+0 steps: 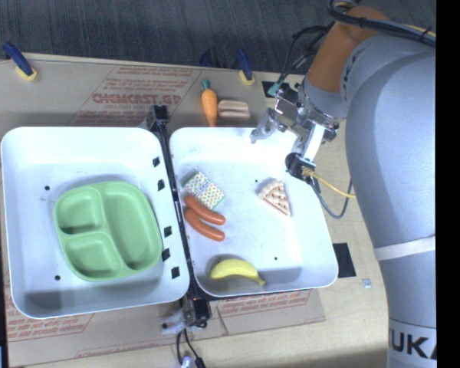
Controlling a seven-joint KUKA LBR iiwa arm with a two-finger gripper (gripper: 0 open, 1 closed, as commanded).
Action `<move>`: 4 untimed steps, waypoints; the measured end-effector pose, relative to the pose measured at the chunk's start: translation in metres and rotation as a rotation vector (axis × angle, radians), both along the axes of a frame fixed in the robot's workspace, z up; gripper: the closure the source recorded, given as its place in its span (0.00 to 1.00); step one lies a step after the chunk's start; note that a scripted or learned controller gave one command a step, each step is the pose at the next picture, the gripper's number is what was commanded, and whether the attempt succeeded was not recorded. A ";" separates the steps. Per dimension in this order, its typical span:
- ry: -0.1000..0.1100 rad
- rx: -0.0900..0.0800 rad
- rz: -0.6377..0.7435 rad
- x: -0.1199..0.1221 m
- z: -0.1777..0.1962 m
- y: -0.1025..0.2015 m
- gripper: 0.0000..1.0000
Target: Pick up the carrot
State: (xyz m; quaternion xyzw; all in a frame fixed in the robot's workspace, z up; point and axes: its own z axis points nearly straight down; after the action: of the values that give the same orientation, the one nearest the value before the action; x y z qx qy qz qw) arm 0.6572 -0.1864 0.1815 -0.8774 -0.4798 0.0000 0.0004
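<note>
The carrot (208,104) is seen lying on the table (123,90) beyond the right bin (310,236), just outside its far rim, beside a tan block (234,110). In that bin, near to far, are found a banana (236,271), two sausages (205,217), a checkered piece (203,190) and a waffle wedge (277,197). The tool (276,144) is held over the bin's far right corner, spread open (nothing gripped between its fingers). A green divided plate (106,228) is kept in the left bin (23,205).

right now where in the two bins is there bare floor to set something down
Right bin: bare floor between the pizza slice and the banana, and along its far edge by the gripper. Crowded at its left wall: sausages, checkered block. Left bin: bare only around the green tray.
</note>
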 end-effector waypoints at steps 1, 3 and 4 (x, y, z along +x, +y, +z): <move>0.007 0.001 -0.074 -0.006 -0.091 -0.014 0.00; 0.004 0.001 0.131 -0.029 -0.020 -0.003 0.00; 0.007 0.003 0.080 -0.002 -0.091 0.064 0.00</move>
State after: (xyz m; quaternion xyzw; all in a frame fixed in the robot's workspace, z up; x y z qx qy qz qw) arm 0.6556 -0.1227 0.0902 -0.8575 -0.5145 0.0026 0.0033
